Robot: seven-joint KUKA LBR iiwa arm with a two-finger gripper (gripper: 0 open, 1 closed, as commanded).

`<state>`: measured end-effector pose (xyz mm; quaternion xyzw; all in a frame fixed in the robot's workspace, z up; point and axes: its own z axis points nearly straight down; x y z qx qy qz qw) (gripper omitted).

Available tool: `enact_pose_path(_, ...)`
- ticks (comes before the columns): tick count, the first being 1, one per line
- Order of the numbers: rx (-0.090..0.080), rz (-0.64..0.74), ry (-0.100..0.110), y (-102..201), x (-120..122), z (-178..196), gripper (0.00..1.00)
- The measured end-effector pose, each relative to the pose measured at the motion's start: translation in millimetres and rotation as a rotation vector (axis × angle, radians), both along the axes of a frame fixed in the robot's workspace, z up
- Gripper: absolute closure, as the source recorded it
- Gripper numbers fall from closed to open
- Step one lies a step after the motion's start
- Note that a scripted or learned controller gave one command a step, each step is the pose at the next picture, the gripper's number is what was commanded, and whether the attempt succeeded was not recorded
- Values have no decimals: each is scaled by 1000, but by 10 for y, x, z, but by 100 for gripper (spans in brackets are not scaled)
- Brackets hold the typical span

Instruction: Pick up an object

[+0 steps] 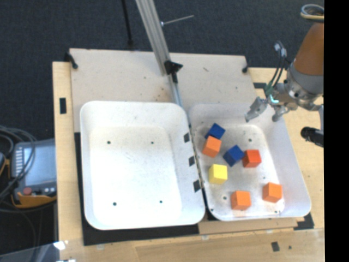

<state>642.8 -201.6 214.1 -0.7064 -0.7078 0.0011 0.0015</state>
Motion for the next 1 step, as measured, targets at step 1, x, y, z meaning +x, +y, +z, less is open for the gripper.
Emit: enact_pose_path(1,-4,3,-4,-7,8,34,0)
